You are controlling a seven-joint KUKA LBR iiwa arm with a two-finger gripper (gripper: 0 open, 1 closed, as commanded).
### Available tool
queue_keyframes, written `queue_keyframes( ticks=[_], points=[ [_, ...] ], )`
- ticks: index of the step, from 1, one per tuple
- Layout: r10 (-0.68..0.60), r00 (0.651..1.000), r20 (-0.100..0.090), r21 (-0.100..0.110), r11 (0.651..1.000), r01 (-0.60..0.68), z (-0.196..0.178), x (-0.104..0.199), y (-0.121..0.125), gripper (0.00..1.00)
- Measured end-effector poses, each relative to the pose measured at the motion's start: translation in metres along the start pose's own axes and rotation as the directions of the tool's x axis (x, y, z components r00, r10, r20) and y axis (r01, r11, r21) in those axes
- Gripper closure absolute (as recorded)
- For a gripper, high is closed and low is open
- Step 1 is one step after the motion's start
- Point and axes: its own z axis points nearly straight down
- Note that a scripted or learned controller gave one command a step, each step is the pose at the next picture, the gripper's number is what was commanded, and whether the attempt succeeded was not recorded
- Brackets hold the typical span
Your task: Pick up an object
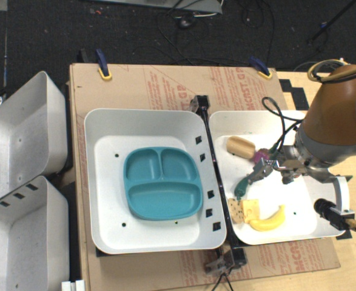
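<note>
The right bin (299, 123) holds a tan wooden cylinder (241, 147), a small purple piece (261, 157), a dark green piece (242, 187), a yellow banana (268, 220) and a pale holed cracker-like block (234, 210) beside a yellow chunk (250, 208). My gripper (264, 169) reaches in from the right and hangs low over the middle of this bin. It sits just below the purple piece and right above the upper end of the green piece. Whether it touches either one is unclear.
A teal divided plate (163, 182) lies in the left bin (105, 132). A black divider (209, 156) separates the two bins. Two white tubs (20, 138) stand off the bench at the left. The arm's orange and grey body (338, 117) covers the right bin's right side.
</note>
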Motion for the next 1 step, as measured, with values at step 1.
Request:
queue_keyframes(
  ticks=[1],
  points=[
    [-0.002, 1.0, 0.002, -0.012, 1.0, 0.002, -0.0055, 0.0, 0.0026, 0.0]
  ],
)
